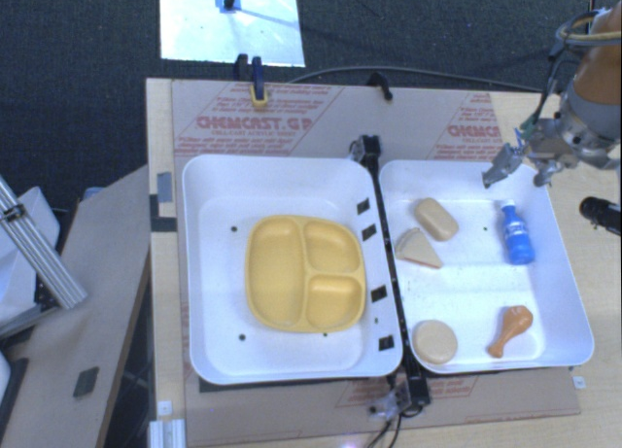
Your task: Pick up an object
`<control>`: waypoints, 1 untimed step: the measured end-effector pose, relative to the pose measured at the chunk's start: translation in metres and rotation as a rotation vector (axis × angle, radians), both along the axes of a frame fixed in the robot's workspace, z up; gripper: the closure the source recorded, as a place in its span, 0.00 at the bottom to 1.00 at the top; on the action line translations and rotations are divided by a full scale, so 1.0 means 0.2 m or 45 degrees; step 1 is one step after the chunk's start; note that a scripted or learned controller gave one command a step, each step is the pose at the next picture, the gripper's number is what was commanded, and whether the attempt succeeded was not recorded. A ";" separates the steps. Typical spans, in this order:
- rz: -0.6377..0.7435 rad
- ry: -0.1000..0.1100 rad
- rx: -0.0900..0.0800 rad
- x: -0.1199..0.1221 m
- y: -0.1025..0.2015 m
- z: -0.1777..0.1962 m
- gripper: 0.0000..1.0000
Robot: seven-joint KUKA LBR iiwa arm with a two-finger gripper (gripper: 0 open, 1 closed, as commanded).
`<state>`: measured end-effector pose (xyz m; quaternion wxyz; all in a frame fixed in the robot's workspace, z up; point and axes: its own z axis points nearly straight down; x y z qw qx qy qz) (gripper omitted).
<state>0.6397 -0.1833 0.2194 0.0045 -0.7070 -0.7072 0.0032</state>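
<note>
Over the right bin's [569, 291] far edge, my gripper [518, 166] hangs, fingers spread and empty; nearest is the blue bottle [515, 233], just below, lengthwise toward the near edge.

Both bins are white: the left bin [209, 242] carries a yellow divided plate [304, 272], the right bin [564, 300] a blue bottle [516, 234] with a white cap, a tan oval piece [435, 219], a pale cream wedge [419, 250], a beige round [434, 341] and an orange-tan drumstick [510, 328]. The board [292, 116] beneath is light brown with red lettering. The pincer [517, 166] is grey metal.
</note>
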 end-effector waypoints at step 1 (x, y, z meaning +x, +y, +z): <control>0.004 -0.016 -0.003 0.01 0.00 0.04 0.00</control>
